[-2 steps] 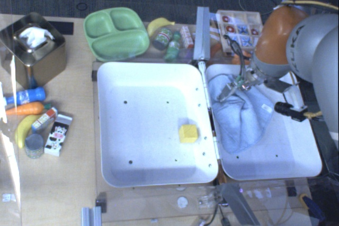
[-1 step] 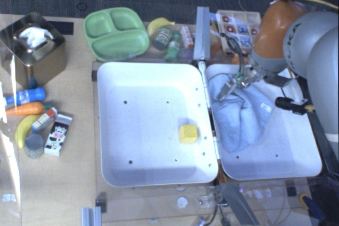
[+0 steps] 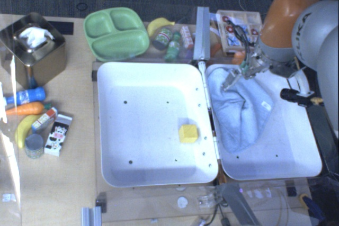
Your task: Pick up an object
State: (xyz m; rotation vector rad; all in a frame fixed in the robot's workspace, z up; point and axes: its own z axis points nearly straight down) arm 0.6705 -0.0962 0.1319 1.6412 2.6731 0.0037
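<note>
On the worktop's (image 3: 79, 114) left edge I see a banana, a carrot and small bottles, all outside reach. Moving right, the left white plastic bin (image 3: 153, 177) holds one small yellow block (image 3: 188, 133) near its right wall. Next, the right white bin (image 3: 296, 166) carries a crumpled pale blue cloth (image 3: 238, 111). My end effector (image 3: 239, 75) hovers at the cloth's upper edge, fingers slightly spread, pinching nothing I can confirm. My worry: soft folds may slip free, or the fingers may snag only one thin layer that slides out.
</note>
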